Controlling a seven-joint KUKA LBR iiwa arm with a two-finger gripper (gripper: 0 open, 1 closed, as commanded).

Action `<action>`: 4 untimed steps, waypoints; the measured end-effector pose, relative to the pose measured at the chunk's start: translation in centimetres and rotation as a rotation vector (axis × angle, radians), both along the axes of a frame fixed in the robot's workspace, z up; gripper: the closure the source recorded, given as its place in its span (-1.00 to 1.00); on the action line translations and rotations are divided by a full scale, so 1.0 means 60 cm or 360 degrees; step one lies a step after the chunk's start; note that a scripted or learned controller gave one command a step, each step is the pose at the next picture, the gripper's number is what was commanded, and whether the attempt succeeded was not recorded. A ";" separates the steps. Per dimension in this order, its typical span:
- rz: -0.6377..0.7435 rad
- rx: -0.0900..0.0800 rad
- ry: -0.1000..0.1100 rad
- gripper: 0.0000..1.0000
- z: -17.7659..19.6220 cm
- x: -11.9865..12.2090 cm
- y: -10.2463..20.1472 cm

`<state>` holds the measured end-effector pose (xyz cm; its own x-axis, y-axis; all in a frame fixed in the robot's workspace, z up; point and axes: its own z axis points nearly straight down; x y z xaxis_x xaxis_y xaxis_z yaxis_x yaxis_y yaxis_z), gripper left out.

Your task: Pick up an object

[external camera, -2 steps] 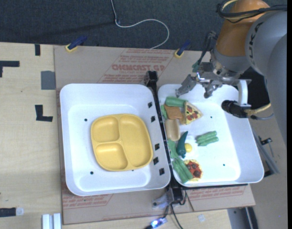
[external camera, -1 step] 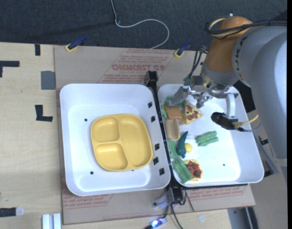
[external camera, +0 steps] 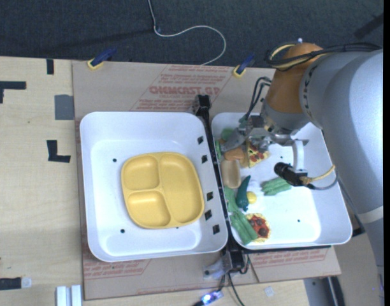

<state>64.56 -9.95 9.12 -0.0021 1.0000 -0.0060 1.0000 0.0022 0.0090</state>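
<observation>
The right bin [external camera: 310,225] holds several toy foods along its left side: a tan bread-like piece [external camera: 231,173], a brown piece [external camera: 235,152], a dark green pepper with a yellow bit [external camera: 244,194], a green pod [external camera: 275,186], a green piece at the upper left [external camera: 227,135] and a pizza slice on green leaves [external camera: 253,225]. My gripper [external camera: 256,139] reaches down into the bin's upper left part, over a red-and-yellow piece [external camera: 256,152] and right beside the brown piece. The arm's wrist covers the fingers.
The left bin [external camera: 99,171] holds a yellow divided plate [external camera: 162,189] in its middle. The grey arm with its orange band [external camera: 290,81] covers the right bin's upper right. A white cable [external camera: 182,30] lies on the dark surface behind the bench.
</observation>
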 end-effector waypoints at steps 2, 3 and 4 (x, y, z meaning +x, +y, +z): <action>0.0000 -0.0006 -0.0020 1.00 0.022 0.011 -0.004; -0.0001 0.0009 0.0008 1.00 0.129 0.011 -0.004; -0.0001 0.0009 0.0008 1.00 0.217 0.012 -0.003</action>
<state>65.29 -10.12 22.17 -0.0016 1.0000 -0.0002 1.0000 0.0016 0.0040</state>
